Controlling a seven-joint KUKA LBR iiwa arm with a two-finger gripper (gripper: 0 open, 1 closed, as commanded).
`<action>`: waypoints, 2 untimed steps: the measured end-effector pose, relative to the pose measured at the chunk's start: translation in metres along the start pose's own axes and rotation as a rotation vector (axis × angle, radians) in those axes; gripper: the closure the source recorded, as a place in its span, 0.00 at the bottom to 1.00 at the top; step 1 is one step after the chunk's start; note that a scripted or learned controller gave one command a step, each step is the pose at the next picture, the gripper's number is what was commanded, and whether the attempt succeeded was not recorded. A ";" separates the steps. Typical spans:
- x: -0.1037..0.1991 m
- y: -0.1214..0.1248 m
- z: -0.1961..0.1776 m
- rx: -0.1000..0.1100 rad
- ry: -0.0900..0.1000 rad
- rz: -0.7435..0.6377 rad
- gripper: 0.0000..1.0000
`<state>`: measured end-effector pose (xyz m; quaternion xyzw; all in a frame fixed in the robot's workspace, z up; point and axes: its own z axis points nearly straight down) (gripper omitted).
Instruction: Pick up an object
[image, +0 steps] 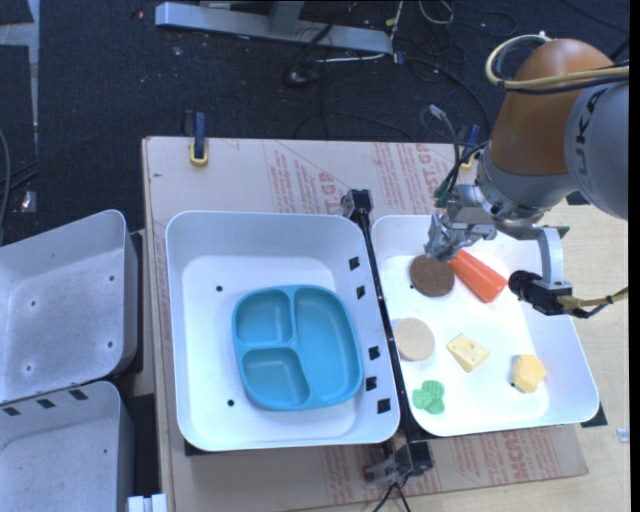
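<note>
Camera view: hand (447, 243) above brown disc (433, 277) (right bin (570, 380)).

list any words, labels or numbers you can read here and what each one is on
"KU", the visible start of white lettering on the grey arm at the frame's right edge; the rest is cut off.
Red printed lettering on the cardboard sheet under the two white bins: turned round and faint, too blurred to read.
No text shows on the blue tray or the food items.

Right bin (570, 400): pincer (445, 248) above brown disc (433, 277), beside orange cylinder (479, 277); cheese (467, 352). Left bin (190, 300): blue tray (297, 346).
</note>
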<state>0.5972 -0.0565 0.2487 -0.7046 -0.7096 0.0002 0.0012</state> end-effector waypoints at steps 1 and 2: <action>0.053 0.004 0.011 0.000 0.000 0.000 1.00; 0.101 -0.006 0.020 0.000 0.000 0.000 1.00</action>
